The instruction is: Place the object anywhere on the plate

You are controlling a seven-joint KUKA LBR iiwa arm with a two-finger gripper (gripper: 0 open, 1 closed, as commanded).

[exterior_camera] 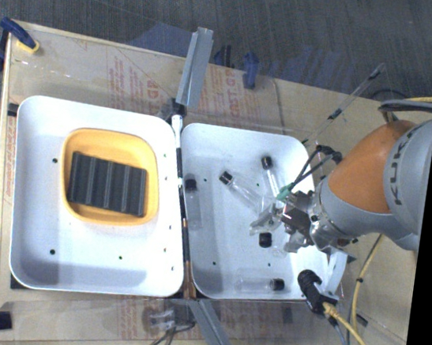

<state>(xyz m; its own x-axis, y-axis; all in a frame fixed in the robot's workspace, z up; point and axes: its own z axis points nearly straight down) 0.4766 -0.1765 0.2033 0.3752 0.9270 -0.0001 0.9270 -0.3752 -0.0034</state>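
Note:
A yellow plate (114, 148) with a dark ribbed centre lies in the left bin (31, 182). Several clear tubes with black caps lie in the right bin (210, 270): one (239, 187) near its middle, one (269, 170) toward the back, one (264, 282) near the front wall. My gripper (277, 220) hangs low over the right part of that bin, right beside the middle tube's end and above a small black cap (265, 239). Clear plastic blurs together around the gripper tip, so I cannot make out whether anything is held.
A small black piece (191, 182) sits against the right bin's left wall. The grey arm with its orange band (367, 177) covers the bin's right edge, with cables (339, 317) trailing to the front. A metal bar (194, 65) stands behind the bins.

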